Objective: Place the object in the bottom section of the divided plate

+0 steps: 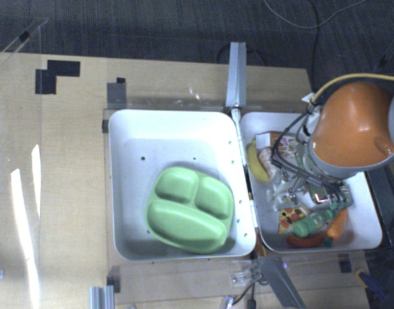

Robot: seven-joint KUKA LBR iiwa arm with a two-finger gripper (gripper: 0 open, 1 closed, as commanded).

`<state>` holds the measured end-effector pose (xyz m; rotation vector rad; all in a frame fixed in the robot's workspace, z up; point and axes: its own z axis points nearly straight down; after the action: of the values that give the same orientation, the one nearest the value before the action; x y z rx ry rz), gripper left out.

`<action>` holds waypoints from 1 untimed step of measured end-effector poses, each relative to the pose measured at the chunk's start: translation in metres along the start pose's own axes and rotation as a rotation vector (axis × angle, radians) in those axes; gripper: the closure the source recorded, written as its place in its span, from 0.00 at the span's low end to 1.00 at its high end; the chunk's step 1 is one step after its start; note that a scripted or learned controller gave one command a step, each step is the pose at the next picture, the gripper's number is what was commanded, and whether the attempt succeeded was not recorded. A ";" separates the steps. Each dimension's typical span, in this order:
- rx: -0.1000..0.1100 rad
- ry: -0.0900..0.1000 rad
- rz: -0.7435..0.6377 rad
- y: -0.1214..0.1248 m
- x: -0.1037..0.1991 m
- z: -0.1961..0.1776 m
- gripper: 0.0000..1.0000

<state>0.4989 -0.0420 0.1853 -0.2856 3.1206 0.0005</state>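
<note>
Nearest the camera's low edge of the right bin [371, 234] lies the pile of small things — a red pepper-like piece [305, 241], a green one [311, 224], an orange carrot-like one [337, 225] and a patterned packet [286, 216]; further up, a yellow banana-like piece [255, 165] and a printed packet [269, 154]. About six pieces, though they overlap and the count is rough. Which of them is the task's object cannot be told; all sit in the right bin. The gripper [299, 187] hangs low over this clutter under the orange band of the arm [351, 127]; wires and the wrist hide its tip, so how far open it is, or whether it has anything, cannot be told. In the left bin [129, 140] one green divided plate [190, 208] rests with three sections — the wide bottom one holds nothing. Judgement: task at the picking stage; lift, carry across and placing all remain. Two bins, one plate, one arm.
</note>
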 end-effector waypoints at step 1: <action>-0.002 -0.001 -0.054 0.085 -0.012 -0.007 1.00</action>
<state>0.4955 0.0440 0.1919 -0.3695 3.1110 0.0028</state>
